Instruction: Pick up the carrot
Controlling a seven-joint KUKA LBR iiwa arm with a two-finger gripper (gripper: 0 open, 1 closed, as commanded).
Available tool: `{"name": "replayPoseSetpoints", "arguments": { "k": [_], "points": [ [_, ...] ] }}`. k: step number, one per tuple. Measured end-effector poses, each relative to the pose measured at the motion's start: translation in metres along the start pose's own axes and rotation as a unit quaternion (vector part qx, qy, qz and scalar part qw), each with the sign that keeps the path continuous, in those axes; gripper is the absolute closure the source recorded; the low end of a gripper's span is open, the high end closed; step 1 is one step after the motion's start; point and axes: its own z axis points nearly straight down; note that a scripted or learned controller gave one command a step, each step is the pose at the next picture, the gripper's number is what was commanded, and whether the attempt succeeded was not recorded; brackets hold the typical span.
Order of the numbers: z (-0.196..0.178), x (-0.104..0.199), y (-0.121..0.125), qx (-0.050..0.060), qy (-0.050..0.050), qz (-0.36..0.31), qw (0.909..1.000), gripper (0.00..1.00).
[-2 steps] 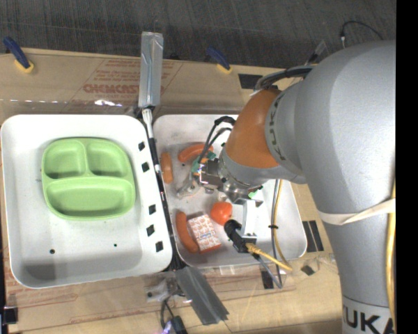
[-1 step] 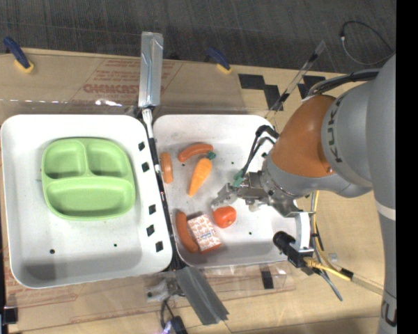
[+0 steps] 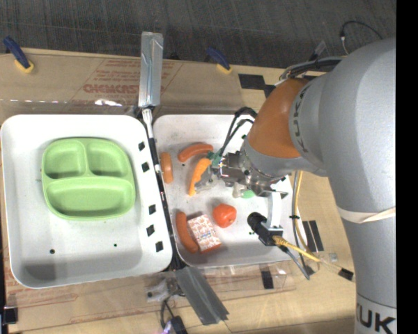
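Note:
The carrot (image 3: 198,175), orange with a bit of green at its upper end, lies tilted in the upper middle of the right bin (image 3: 195,126). My gripper (image 3: 218,170) is low over the bin, right beside the carrot's green end on its right side. The wrist and the orange band above it hide the bin's right part.
Around the carrot lie an orange sausage (image 3: 195,151), a small orange piece (image 3: 166,167) by the left wall, a red tomato (image 3: 224,215), a brown sausage (image 3: 185,231) and a small printed box (image 3: 205,232). The left bin (image 3: 28,256) holds a green divided plate (image 3: 89,177).

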Motion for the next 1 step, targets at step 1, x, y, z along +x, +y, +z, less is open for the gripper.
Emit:
{"name": "replayPoseSetpoints", "arguments": {
  "k": [1],
  "points": [
    [0.0265,0.0092,0.0677,0.0,0.0,-0.007,1.0,0.0]
  ]
}}
